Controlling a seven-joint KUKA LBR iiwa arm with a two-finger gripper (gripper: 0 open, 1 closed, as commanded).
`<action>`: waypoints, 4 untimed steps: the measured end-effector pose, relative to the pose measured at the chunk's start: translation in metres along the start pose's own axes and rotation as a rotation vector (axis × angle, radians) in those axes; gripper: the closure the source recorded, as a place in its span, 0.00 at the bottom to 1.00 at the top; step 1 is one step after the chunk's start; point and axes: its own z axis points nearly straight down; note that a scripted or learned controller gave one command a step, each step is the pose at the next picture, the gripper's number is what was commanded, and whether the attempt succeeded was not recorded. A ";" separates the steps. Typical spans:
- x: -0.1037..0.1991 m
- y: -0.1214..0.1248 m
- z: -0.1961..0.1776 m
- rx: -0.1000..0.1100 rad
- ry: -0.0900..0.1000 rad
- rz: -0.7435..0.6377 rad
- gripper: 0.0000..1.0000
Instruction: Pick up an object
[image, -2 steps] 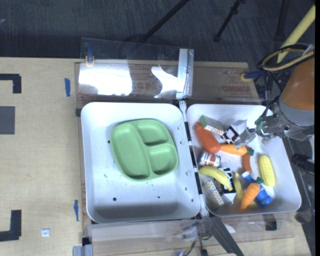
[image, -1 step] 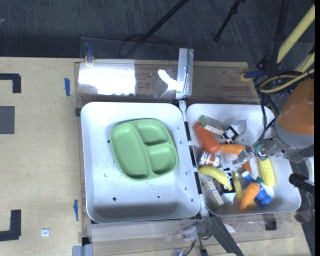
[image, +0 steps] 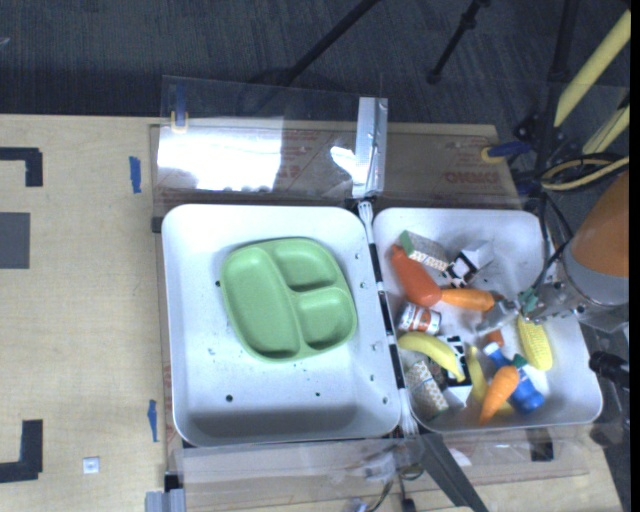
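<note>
We see the desk (image: 70, 320) carrying two white bins: the left bin (image: 190, 300) holds a green divided plate (image: 290, 297), the right bin (image: 565, 385) a crowded heap of toy food. Our gripper (image: 530, 303) hangs low at that heap's right side, just above a yellow corn cob (image: 537, 343); whether it is clenched we cannot tell. Nothing looks lifted yet. A banana (image: 432, 352), carrots (image: 498, 391) and an orange bottle (image: 414, 278) lie close together, so we judge a clean grasp awkward.

The arm (image: 608, 245) leans in from the right edge, its orange band above a grey wrist; the gripper (image: 527, 304) points leftward and low at the end of it; the metal tip is too small and cluttered to read.
</note>
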 end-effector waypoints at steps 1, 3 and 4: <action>0.000 -0.025 -0.003 -0.020 -0.021 -0.033 0.00; -0.002 -0.037 -0.003 -0.019 -0.030 -0.214 0.00; -0.017 0.036 -0.042 0.023 -0.025 0.009 0.00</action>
